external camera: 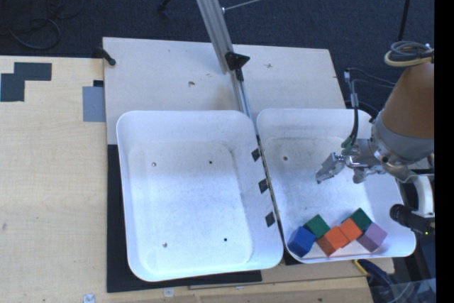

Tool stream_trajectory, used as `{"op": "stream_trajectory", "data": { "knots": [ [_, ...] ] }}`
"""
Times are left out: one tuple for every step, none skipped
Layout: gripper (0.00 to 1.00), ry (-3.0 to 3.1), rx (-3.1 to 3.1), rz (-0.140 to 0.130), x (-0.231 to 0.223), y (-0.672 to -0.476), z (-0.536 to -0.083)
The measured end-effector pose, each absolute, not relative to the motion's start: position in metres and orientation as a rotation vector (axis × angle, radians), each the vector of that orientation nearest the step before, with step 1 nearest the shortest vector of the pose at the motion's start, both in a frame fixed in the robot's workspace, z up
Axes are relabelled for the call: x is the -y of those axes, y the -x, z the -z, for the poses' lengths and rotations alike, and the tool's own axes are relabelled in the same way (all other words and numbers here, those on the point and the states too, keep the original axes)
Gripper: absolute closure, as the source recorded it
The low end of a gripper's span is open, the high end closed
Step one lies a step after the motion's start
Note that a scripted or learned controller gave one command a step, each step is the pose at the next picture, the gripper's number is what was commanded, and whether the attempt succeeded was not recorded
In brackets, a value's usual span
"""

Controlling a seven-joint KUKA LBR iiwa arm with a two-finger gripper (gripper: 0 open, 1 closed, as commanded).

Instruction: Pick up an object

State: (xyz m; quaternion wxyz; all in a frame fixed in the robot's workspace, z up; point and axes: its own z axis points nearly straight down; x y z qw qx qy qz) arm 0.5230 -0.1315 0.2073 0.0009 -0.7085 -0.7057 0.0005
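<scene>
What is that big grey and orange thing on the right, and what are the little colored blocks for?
That is a robot arm. The picture comes from one camera fixed above the bench, looking down at a slant, and the arm reaches in from the right. At its end is a gripper, like a hand with two metal fingers. It hangs over the right bin, with nothing between its fingers. Beside it is the left bin, another shallow white tray. The blocks lie at the near edge of the right bin: a blue block, a green block, an orange block, a dark green block and a purple block. The robot's job is to pick one up.
</scene>
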Motion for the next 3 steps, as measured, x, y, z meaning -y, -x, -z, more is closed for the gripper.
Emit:
{"op": "stream_trajectory", "data": {
  "knots": [
    [0.00,2.229,2.217,-0.004,0.198,-0.507,-0.238],
    [0.00,2.215,2.220,-0.001,0.161,-0.491,-0.094],
    [0.00,2.211,2.224,0.002,0.094,-0.487,-0.121]
  ]
}}
